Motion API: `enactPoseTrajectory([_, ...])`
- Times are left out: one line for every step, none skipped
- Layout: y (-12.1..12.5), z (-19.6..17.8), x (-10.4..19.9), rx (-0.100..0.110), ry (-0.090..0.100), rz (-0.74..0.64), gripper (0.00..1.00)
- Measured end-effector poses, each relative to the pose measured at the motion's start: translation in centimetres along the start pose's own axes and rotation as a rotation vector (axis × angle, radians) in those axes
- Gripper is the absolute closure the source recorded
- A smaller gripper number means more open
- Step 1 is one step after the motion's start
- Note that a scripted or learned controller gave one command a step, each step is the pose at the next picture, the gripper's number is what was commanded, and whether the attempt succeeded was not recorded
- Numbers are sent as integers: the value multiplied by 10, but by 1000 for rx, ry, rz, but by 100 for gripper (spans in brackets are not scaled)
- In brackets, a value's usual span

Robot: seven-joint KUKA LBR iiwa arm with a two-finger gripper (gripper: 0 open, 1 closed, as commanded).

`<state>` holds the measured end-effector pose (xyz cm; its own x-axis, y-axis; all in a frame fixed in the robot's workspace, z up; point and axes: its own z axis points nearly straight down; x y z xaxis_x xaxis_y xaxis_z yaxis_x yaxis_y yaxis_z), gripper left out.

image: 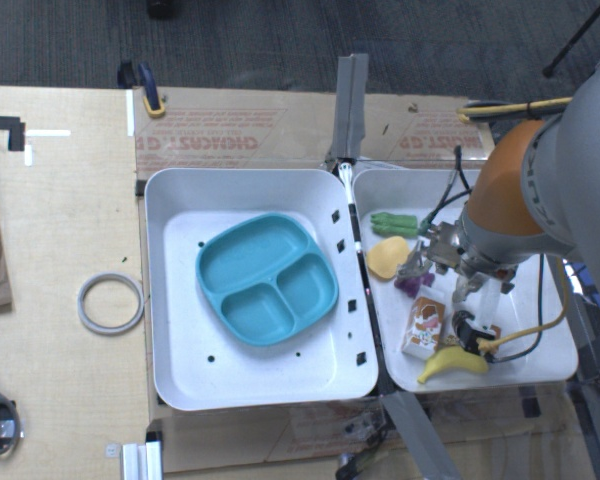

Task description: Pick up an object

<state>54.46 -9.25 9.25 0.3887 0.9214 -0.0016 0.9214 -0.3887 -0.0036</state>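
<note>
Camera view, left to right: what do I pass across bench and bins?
A grey ring on the bench → teal divided plate in the left bin → yellow round piece → banana, both in the right bin. The green piece, purple piece and carton overlap those, so left out.

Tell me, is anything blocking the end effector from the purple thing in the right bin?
Nothing visible does. The end effector sits right by the purple thing; the yellow piece and small carton lie beside it, not between.
</note>
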Motion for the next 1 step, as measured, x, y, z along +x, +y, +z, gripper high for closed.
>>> enactPoseTrajectory([0, -8, -1, 3, -1, 1, 100])
